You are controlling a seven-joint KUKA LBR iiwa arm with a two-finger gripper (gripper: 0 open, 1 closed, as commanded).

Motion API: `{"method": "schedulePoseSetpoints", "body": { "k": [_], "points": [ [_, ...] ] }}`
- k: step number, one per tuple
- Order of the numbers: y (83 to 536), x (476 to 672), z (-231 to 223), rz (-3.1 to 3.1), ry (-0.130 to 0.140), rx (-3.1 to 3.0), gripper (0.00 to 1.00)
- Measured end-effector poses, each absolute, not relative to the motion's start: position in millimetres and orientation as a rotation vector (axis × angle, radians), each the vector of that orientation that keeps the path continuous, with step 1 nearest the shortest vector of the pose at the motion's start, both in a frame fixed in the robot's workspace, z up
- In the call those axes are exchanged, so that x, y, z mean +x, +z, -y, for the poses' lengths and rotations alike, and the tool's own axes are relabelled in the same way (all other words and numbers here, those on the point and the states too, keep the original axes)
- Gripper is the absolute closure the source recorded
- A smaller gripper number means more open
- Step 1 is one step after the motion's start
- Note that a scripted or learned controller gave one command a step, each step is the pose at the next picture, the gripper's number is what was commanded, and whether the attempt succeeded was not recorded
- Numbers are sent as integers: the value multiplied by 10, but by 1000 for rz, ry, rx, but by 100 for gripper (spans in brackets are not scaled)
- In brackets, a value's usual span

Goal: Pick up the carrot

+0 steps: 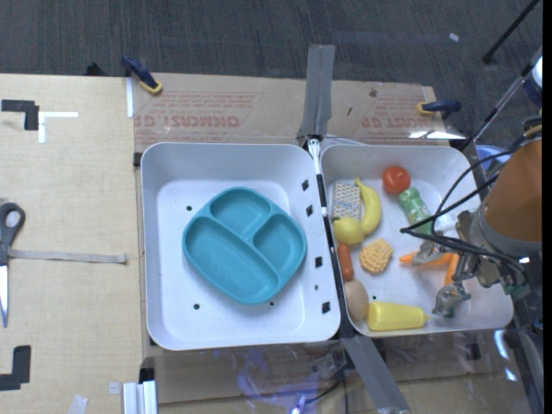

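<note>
Left bin [155, 257]: holds a blue divided plate [245, 245] lying near its middle, tilted to the bin's sides; nothing lies on it.

Right bin [392, 152]: holds the toy food and the arm's working end.

Left side of right bin: a sausage [345, 260] along the wall, a yellow lemon [348, 229] touching a banana [371, 210], a checkered block [347, 198] beside them, and a brown egg-like piece [355, 297] lower down.

Middle of right bin: a waffle-like yellow piece [376, 255], a red tomato [396, 178], a green bottle [413, 205], and a long yellow piece [396, 316] at the near wall.

Carrot [431, 260]: orange, lying on the bin floor right of the middle, partly under cables; its greenish end points left.

Gripper [448, 301]: low over the floor, just beside the carrot's right end, on the near side. Nothing is visible between the fingers; whether they are apart or together I cannot tell.

Progress: in my judgement the approach is nearly done, but the grasp and lift are left. The carrot is not yet held.
</note>
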State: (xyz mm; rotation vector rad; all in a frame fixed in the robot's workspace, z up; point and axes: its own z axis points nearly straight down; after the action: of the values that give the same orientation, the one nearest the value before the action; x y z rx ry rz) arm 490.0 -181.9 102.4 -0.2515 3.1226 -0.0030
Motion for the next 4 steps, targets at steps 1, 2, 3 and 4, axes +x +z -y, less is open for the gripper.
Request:
{"method": "schedulePoseSetpoints", "body": {
  "k": [1, 2, 3, 4],
  "points": [
    [1124, 4928, 1815, -3116, -6, -255, 100],
    [1124, 4928, 1813, -3117, -6, -255, 0],
    [924, 4843, 1653, -3131, -1, -182, 0],
    [1022, 4874, 1650, -3125, -4, -186, 100]
  ]
}}
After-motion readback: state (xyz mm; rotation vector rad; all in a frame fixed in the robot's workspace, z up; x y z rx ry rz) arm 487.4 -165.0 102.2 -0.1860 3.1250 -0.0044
